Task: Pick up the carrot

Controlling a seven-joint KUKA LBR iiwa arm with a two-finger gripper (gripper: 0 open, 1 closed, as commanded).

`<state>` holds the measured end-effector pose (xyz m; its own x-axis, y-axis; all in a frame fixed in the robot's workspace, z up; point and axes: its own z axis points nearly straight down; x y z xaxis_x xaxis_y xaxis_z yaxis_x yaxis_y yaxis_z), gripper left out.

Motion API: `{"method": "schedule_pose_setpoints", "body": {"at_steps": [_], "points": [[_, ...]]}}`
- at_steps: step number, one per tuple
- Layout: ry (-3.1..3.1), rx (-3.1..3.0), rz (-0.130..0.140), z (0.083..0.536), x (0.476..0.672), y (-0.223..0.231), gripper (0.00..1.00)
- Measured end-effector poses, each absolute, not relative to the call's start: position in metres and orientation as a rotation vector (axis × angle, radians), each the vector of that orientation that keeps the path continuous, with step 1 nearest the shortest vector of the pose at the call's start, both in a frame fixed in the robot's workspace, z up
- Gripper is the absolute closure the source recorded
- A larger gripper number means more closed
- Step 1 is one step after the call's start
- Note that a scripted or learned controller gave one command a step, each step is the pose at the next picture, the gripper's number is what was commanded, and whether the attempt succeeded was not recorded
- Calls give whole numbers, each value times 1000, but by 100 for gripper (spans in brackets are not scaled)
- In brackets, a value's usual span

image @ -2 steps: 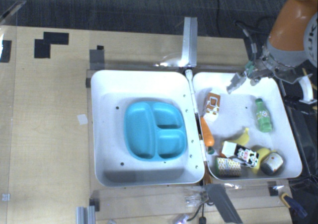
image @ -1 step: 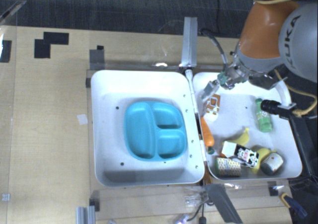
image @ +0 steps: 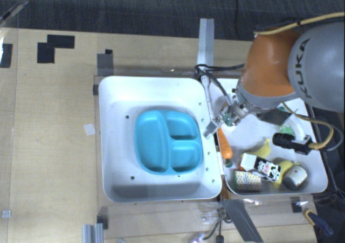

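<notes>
The carrot (image: 224, 145) is a small orange stick lying lengthwise against the left wall of the right bin (image: 318, 182). My gripper (image: 220, 122) hangs just above the carrot's far end, close to the divide between the two bins. The grey arm with its orange band (image: 269, 67) covers the back of the right bin. Nothing is visibly held in the gripper.
The left bin (image: 116, 129) holds a blue divided plate (image: 167, 140). Near the carrot in the right bin lie a white box (image: 249, 161), a patterned packet (image: 247, 181), a yellow item (image: 266, 150), a black-and-white item (image: 268, 169) and a grey ball (image: 295, 177). Cables (image: 207, 83) run over the bin's back edge.
</notes>
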<state>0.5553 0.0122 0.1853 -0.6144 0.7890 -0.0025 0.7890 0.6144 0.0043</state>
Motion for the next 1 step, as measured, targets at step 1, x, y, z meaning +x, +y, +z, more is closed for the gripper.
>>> {"method": "schedule_pose_setpoints", "body": {"at_steps": [1], "points": [[2871, 1259, 4, 207, 582, -44, 0]]}}
